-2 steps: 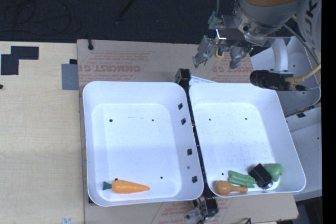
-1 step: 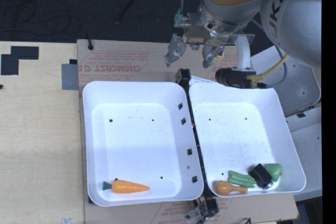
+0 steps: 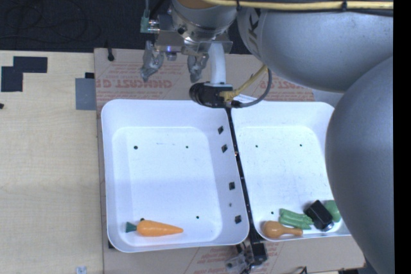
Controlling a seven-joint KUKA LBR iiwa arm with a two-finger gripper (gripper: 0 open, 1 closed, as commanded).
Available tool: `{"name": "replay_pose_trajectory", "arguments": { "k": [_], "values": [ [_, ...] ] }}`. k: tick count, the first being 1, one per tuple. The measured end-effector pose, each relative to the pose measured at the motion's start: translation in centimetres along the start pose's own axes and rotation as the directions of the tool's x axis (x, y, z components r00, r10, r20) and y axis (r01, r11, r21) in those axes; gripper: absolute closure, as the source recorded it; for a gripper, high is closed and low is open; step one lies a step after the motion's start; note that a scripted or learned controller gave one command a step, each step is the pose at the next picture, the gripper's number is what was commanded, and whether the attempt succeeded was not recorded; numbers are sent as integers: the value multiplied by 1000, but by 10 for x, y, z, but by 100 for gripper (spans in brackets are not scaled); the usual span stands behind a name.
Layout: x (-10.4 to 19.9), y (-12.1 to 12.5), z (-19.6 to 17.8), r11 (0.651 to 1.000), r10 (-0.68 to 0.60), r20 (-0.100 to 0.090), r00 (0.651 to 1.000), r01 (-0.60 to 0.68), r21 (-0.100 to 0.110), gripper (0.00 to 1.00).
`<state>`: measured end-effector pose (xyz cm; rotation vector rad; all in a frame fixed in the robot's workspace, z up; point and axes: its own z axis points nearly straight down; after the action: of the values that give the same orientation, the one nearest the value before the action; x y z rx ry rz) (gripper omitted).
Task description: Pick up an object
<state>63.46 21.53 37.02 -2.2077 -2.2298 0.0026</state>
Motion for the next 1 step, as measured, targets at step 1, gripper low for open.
{"name": "replay_pose_trajectory", "arguments": {
  "k": [1],
  "values": [
    [17, 10, -5, 1000, 8, 2, 1000, -8, -2, 0]
  ]
}}
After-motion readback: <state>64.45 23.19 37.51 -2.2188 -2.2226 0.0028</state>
